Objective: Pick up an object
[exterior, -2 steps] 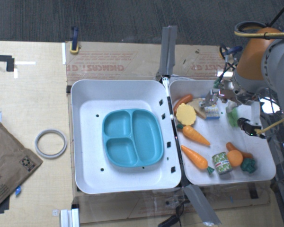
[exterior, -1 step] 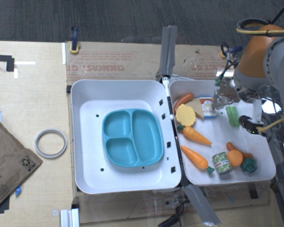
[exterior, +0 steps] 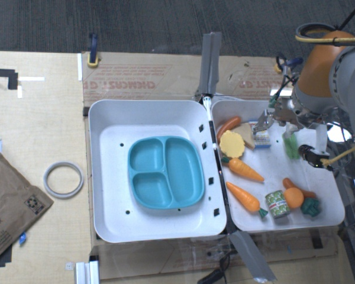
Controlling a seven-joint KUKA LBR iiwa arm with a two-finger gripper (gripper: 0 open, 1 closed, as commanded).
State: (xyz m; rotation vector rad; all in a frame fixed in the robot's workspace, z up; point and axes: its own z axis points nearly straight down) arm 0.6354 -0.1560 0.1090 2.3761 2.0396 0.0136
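Observation:
The right bin (exterior: 333,189) holds several toy foods: a yellow round piece (exterior: 231,144), a tan bread slice (exterior: 247,136), a red sausage (exterior: 228,125), two carrots (exterior: 245,169) (exterior: 244,197), a small can (exterior: 276,204), an orange (exterior: 294,197), a dark green piece (exterior: 311,206) and a light green piece (exterior: 291,146). My gripper (exterior: 262,126) hangs low over the bin's far part, just right of the bread slice, above a small blue-edged item (exterior: 261,142). No object is visibly lifted.
The left bin (exterior: 106,158) holds a teal divided plate (exterior: 165,171). A grey tape ring (exterior: 63,178) and a cardboard box (exterior: 9,206) lie on the bench to the left. The arm's orange band (exterior: 319,64) sits above the right bin's far right corner.

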